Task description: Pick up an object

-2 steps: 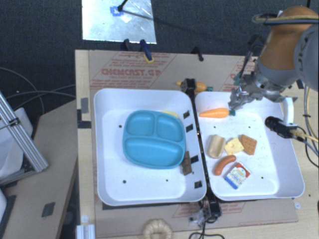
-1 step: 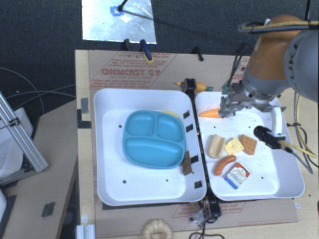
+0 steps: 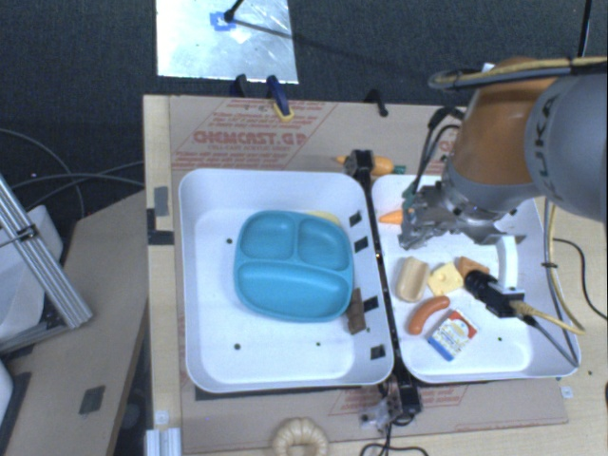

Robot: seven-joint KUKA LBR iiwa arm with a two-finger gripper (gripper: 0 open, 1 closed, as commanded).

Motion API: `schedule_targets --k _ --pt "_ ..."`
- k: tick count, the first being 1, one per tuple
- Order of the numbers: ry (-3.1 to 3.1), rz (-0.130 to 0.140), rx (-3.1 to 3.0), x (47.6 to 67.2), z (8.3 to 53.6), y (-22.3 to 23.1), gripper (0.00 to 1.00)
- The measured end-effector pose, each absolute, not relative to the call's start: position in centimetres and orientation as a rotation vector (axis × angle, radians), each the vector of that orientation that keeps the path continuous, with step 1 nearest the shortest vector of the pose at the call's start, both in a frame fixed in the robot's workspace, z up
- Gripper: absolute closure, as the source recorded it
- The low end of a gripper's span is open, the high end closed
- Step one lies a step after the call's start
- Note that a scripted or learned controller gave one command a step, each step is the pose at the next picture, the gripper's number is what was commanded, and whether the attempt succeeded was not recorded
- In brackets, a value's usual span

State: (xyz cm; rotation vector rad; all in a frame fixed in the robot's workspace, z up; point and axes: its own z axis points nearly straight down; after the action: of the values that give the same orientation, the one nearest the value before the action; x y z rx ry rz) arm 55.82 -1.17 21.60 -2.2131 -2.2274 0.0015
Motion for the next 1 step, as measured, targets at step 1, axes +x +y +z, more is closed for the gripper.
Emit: schedule_targets --k 1 --pt "-2.229 -0.003 -2.215 55.67 23.46 0.12 1.00"
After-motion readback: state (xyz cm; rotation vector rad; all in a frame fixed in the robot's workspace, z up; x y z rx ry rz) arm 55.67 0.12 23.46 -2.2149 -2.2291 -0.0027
